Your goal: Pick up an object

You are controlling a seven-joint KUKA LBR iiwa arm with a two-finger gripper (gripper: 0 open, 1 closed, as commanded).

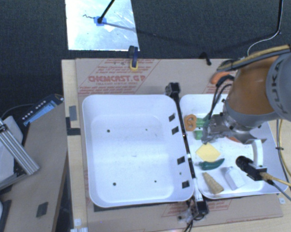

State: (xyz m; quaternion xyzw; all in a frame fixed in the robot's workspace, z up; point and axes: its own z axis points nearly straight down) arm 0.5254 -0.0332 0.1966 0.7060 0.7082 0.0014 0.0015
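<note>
The grey arm (pixel 260 91) with its orange band reaches in from the right over the right bin (pixel 264 188). Its claw (pixel 211 130) hangs low near that bin's left wall, above a small green piece (pixel 199 133); whether it is apart or together, I cannot tell. Just beside it lies an orange ring-shaped thing (pixel 190 121). Nearer the front sit a yellow block (pixel 207 152), a dark green curved object (pixel 212 164), a tan cone (pixel 213 182) and a pale grey block (pixel 233 177). The left bin (pixel 132 147) sits alongside on the desk (pixel 117 77).
</note>
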